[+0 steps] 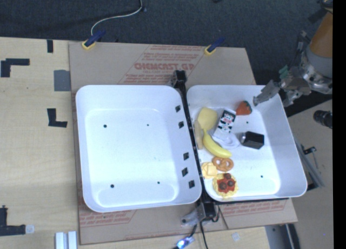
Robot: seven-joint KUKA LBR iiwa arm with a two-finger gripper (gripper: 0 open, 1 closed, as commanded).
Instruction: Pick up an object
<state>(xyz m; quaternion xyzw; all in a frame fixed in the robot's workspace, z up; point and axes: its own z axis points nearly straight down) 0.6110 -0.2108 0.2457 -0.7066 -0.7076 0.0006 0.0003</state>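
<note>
Jaws [268, 94] hover over the right bin's [286, 134] far right corner; whether they stand wide or narrow I cannot tell. In that bin a banana [214, 145] lies along the left wall, a black block [252, 139] sits mid-bin, and a red piece [244, 108] lies nearest the jaws, apart from them

The arm [324, 37] is cut off by the right edge. The print on the small white packet [224, 123] is too small to read.
</note>
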